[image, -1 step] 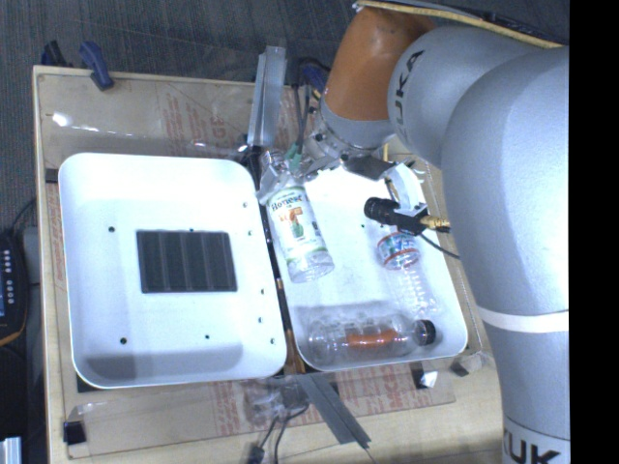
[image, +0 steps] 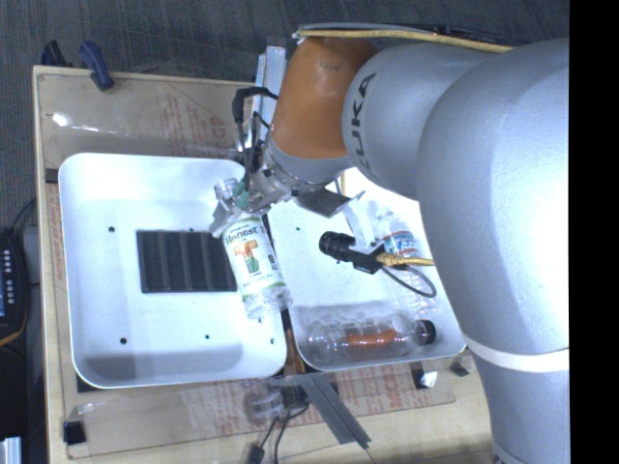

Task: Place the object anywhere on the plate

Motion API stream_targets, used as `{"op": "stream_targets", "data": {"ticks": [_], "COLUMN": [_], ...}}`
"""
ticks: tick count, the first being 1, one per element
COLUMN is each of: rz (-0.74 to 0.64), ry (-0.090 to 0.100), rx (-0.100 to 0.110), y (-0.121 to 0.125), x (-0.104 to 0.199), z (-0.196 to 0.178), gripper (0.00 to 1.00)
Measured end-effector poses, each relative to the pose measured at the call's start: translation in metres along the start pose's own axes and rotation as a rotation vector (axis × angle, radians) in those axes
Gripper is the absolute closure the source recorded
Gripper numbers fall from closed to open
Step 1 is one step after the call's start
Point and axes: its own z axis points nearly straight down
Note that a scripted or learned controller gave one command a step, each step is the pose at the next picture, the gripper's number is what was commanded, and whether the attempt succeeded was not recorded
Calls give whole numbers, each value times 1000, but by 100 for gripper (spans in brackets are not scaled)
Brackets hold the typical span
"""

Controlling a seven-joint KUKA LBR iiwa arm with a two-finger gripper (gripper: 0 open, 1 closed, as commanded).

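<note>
Below the two-finger gripper (image: 244, 193) hangs a clear plastic bottle with a white Honest label (image: 253, 264), its neck pinched between the fingers. It lies over the left white bin's (image: 97, 191) right edge, just right of the dark ribbed rectangular plate (image: 184, 261).

The wooden worktop (image: 145, 114) carried two shallow white bins side by side. The left bin (image: 97, 259) sat square on the boards, with a dark ribbed plate (image: 179, 261) lying flat on its floor. The right bin (image: 319, 288) stood against it, their rims meeting near the middle. Two blue clamps (image: 92, 66) gripped the worktop's far left corner. Near the front edge, below the bins, a small clear object (image: 263, 406) lay on the bare wood, too blurred to identify.
</note>
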Motion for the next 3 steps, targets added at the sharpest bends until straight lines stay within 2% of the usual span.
{"op": "stream_targets", "data": {"ticks": [1, 2, 3], "rz": [-164, -162, -310], "ry": [-2, 0, 0], "rx": [-2, 0, 1], "y": [42, 53, 50], "x": [-41, -27, 32], "z": [-51, -31, -23], "gripper": [100, 100, 100]}}
